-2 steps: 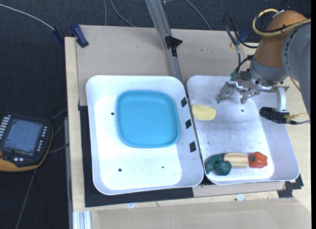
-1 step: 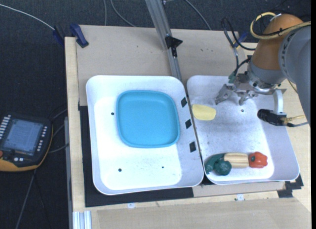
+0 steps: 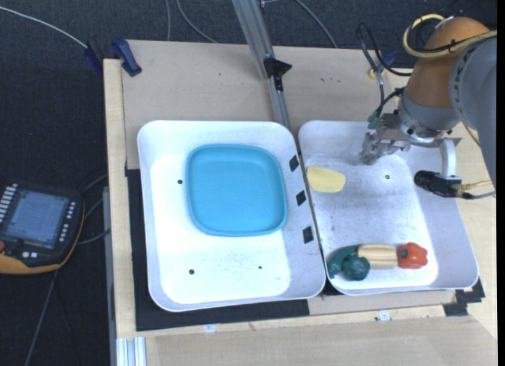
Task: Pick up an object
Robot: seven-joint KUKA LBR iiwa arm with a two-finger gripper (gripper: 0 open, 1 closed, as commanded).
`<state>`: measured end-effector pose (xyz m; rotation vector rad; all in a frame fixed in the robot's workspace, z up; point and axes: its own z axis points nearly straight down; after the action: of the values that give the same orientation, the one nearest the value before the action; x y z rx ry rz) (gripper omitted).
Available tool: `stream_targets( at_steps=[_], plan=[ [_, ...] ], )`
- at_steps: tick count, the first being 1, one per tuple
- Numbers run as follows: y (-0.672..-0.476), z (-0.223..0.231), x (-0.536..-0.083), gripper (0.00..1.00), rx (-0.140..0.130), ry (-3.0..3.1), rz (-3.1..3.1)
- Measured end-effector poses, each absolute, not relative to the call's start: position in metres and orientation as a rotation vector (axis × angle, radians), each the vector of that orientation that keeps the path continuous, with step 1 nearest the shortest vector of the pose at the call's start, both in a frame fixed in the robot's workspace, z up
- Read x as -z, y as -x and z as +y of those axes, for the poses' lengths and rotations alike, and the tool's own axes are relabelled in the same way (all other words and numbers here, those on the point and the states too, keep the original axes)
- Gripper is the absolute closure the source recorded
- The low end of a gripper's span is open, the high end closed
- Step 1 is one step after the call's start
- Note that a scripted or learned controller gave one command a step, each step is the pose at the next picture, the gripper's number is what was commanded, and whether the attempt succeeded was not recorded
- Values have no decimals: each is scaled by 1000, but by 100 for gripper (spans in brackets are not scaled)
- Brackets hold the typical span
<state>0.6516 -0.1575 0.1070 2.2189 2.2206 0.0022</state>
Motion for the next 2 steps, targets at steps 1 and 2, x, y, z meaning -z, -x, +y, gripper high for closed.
stream_targets(
  at_steps=[1, 2],
  plan=[
    [-659, -165, -158, 100, -5, -2218, 2219],
    [-667, -172, -215, 100, -5, -2217, 2218]
  ],
)
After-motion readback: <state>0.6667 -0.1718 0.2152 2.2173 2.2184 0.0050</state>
